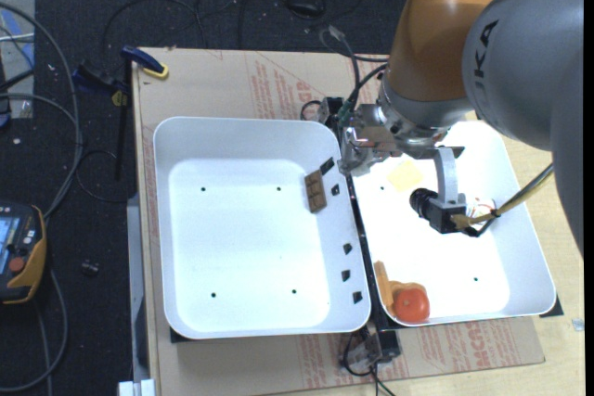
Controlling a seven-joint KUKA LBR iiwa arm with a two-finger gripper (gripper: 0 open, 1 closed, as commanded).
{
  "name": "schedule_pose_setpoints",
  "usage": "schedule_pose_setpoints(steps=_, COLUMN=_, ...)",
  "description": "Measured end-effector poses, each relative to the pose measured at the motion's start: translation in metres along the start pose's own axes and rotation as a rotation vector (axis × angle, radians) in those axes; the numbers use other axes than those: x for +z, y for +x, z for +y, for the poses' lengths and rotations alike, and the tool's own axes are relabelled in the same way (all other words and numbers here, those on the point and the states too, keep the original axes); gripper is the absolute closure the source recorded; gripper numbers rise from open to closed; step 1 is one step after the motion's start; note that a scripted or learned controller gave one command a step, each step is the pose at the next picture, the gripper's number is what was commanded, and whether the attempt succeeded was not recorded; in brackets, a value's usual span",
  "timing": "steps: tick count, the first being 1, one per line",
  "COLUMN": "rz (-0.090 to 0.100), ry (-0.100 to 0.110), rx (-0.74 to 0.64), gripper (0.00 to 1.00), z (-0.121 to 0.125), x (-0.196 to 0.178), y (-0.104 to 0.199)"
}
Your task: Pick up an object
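Right bin (520,199); tomato (410,302) below claw (355,158)

The gripper (357,153) hangs low over the seam between the two bins, at the upper left corner of the right bin (520,190). Just to its left, a small brown block (316,192) leans on the left bin's (186,153) right wall. Well below the gripper, a red ball (410,303) and an orange stick (381,278) lie in the right bin's near corner, touching.

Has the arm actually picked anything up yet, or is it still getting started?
Nothing looks picked up yet. The arm is poised over the right bin, while the red ball and a pale yellow piece lie on its floor. Grasping and lifting an object remain.
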State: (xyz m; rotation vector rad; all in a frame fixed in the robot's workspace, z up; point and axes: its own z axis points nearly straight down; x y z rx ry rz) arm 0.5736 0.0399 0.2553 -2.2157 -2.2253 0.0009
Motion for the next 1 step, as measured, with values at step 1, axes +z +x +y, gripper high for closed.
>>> schedule_pose_setpoints(steps=1, rz=0.0, ry=-0.001, rx=0.001, gripper=1.0, z=0.0042, x=-0.0031, y=0.0513)
